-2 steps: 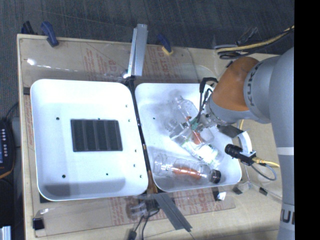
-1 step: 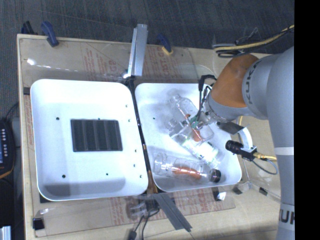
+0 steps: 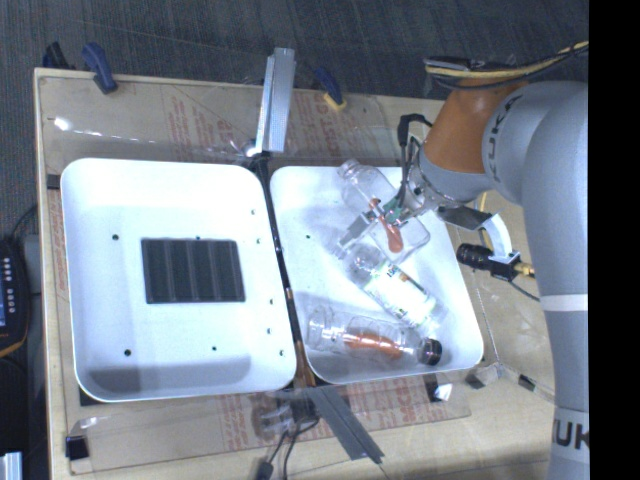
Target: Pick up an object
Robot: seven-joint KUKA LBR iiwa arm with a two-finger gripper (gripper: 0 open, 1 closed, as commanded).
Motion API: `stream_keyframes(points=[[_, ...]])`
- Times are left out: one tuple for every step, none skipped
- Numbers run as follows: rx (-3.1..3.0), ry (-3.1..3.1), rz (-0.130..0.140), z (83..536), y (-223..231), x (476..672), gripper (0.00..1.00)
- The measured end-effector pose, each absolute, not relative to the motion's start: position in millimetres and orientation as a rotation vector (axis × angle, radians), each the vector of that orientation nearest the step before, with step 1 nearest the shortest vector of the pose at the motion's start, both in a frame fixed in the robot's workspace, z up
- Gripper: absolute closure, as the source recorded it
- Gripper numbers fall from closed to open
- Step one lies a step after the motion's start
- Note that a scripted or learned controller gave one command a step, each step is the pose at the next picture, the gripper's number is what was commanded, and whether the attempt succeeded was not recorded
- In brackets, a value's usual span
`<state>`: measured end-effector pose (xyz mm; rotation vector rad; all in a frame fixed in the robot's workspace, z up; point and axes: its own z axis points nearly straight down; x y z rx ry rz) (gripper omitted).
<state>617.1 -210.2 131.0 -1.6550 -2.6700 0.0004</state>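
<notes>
Since the gripper hangs low in the right bin, grip unreadable, it should centre on the clear bottle just below it before clamping.

A robotics lab: clamped bench, 2 white bins, industrial arm, loose cables.

"KU" on arm (cut off)
</notes>
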Motion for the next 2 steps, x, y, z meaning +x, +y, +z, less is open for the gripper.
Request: stream_keyframes(points=[[-1.611, -2.716, -0.006, 103.0, -209.3, 607.1, 0.00], [-1.599, -2.724, -0.010, 103.0, -207.6, 603.0, 0.00]])
